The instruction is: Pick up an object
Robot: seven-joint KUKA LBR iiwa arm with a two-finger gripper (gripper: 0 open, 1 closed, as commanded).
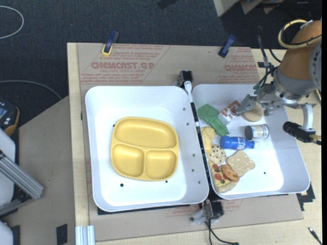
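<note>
A round tan cookie (252, 116) lies beneath the gripper (255, 102), whose grasp I cannot tell; a small can (257, 132) and blue bottle (236, 143) crowd just beside

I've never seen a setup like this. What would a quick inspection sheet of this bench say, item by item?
Surface: brown board bench bearing the left white bin and right white bin.
Job's things: in the right bin, a green soft packet, blue tube, small silver can, square cracker.
Clutter: yellow three-compartment plastic tray in the left bin.
Grippers: gripper low over the right bin's far side.
Cables: black lead at the near edge.
Surroundings: dark carpet.
</note>
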